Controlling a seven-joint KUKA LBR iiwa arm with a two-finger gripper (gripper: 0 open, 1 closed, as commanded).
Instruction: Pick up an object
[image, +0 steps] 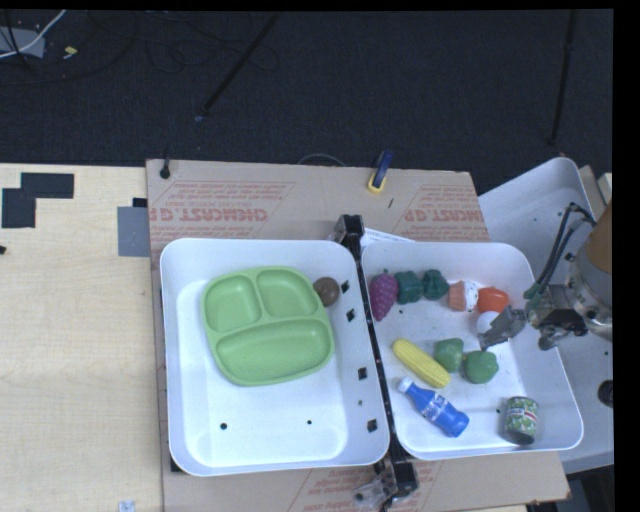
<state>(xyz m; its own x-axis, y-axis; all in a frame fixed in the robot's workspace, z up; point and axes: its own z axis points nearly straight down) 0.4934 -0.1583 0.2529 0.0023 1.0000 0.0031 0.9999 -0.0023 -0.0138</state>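
Camera view from above takes in two shallow white plastic bins side by side on brown cardboard. In the left bin (190, 420) a smooth green divided plate (268, 325) lies flat, with a small brown ball (326, 290) touching its upper right corner.

In the right bin (560, 400) the toys sit close together: a knobbly purple grape bunch (383, 294), two dark green bumpy pieces (420, 286), an orange and white piece (478, 298), a yellow corn cob (420, 363), two rounded green vegetables (466, 360), a blue bottle (436, 408) and a green can (520, 419) lying near the lower right corner.

At that bin's right side the gripper (505, 328) reaches in low, its tip just above the green vegetables and below the orange piece; whether it is spread or pinching cannot be told. Bare floor shows along the bin's right wall.
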